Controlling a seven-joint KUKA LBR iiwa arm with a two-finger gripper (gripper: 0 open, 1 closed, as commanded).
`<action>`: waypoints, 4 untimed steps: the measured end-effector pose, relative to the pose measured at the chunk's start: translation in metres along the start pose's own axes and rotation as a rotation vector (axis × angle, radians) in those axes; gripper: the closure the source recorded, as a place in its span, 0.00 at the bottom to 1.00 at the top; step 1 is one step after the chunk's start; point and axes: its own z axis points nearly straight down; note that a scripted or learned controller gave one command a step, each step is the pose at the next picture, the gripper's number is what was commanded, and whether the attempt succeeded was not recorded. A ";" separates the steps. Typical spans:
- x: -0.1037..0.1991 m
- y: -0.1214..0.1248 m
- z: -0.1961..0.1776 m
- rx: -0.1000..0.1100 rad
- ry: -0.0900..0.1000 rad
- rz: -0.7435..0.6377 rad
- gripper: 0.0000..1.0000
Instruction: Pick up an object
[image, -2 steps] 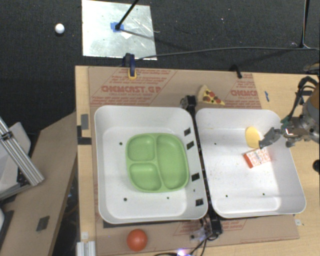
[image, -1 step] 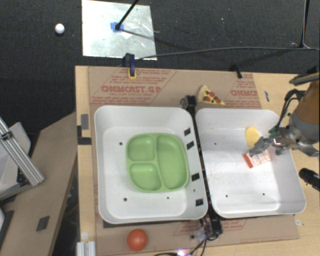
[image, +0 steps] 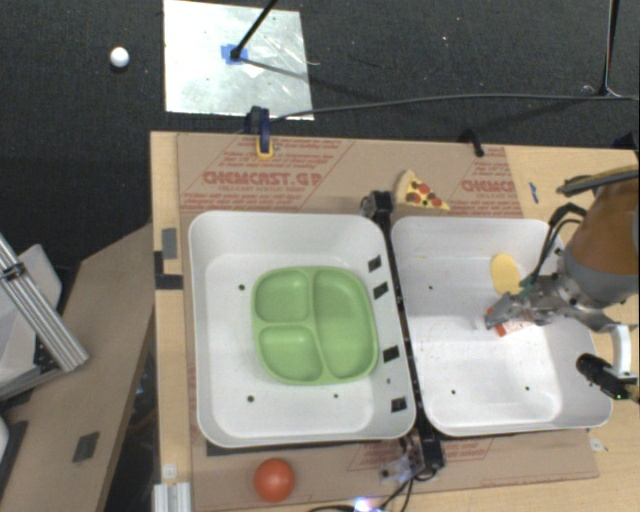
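Note:
In the right bin (image: 470, 400), a small yellow object (image: 506, 270) lies near the far right side. Just in front of it is a small red and white object (image: 503, 323). My gripper (image: 518, 310) is low in the bin, right at the red and white object and just below the yellow one. The arm's orange band (image: 610, 235) is above it at the right edge. Whether the red and white object is gripped is unclear from here.
The left bin (image: 225, 260) holds a green divided plate (image: 315, 325). A toy pizza slice (image: 422, 192) lies on the cardboard behind the bins. A red ball (image: 273, 479) sits in front of the left bin. A black divider (image: 395, 330) runs between the bins.

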 end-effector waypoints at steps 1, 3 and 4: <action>-0.002 0.003 0.011 -0.011 -0.006 0.001 0.00; -0.004 0.007 -0.047 -0.009 -0.003 -0.002 1.00; -0.001 0.017 -0.107 -0.012 -0.004 -0.004 1.00</action>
